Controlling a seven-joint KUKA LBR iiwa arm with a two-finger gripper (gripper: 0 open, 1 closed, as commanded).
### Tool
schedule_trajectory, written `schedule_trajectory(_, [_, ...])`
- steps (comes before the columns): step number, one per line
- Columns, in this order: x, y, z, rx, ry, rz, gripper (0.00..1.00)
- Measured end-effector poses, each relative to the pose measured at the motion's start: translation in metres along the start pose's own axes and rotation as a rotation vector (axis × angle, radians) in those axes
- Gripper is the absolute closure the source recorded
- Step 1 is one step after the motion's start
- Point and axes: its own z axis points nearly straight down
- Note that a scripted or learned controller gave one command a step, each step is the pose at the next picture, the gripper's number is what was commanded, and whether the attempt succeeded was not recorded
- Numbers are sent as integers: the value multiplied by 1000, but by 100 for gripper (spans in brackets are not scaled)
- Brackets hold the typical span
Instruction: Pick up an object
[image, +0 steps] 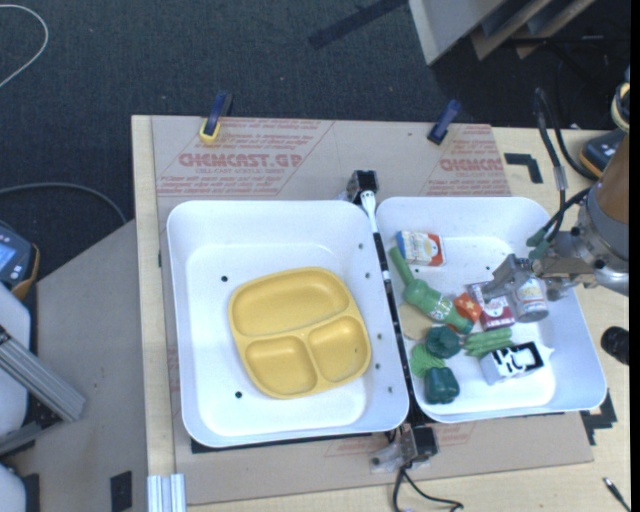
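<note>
My gripper (507, 290) reaches in from the right and hangs over the middle of the right bin (480, 213). Right under its fingertips lies a pile of small objects: a red and white packet (478, 311), a green stick-shaped piece (487, 342) and a black and white item (515, 360). A green bottle-like object (418, 291) lies to the left of the pile, with two dark green lumps (438, 362) below it. A white carton with a red label (421, 247) lies at the bin's back. I see nothing between the fingers.
The left bin (200, 250) holds a yellow tray with three compartments (297, 328). A black divider clip (361, 184) sits at the back between the bins. Blue and yellow clamps (214, 117) pin the cardboard at the back edge. Cables run along the right.
</note>
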Motion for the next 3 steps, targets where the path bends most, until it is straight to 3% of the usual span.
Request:
schedule_trajectory(1, [-3, -3, 63, 8, 2, 2, 0])
schedule_trajectory(3, [-1, 2, 152, 7, 2, 1, 0])
